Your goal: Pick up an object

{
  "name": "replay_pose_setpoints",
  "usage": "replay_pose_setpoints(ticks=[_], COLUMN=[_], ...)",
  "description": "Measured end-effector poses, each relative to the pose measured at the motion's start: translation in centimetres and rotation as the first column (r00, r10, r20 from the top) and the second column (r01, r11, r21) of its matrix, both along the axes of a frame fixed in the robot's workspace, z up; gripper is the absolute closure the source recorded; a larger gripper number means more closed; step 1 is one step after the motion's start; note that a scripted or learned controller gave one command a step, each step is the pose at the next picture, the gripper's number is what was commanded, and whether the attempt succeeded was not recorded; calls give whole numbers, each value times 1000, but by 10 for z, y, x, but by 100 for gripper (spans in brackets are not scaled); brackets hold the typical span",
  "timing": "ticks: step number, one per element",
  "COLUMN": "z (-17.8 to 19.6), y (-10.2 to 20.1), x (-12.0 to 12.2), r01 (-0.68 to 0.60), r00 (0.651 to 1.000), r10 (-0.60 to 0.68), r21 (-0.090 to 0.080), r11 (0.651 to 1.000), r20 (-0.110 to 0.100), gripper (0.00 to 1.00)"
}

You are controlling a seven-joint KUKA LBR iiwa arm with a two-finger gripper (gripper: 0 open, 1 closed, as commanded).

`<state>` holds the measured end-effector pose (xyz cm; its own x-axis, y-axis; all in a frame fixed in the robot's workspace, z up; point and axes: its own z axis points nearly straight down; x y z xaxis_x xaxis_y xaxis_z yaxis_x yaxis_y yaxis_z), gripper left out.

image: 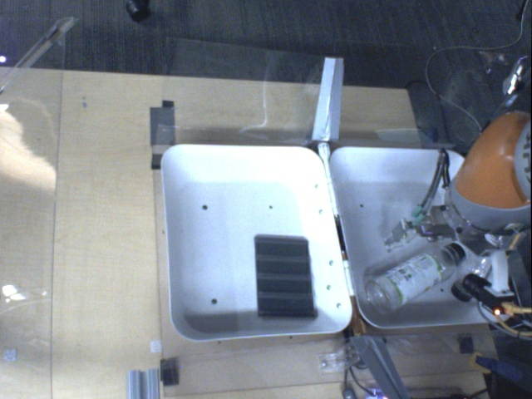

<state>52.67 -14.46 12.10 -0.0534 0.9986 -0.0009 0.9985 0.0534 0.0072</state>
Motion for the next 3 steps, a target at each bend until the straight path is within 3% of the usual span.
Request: replay_pose_setpoints(ticks=[1, 2, 3], z=[19, -32, 17], y=[-60, -60, -22], x=[-19, -13, -38], r01=[17, -65, -186], r00=[1000, 998, 983], r10=[-17, 65, 186], r21=[0, -2, -1], r11=[1000, 998, 983], r20=[-1, 5, 0], gripper=[0, 0, 0])
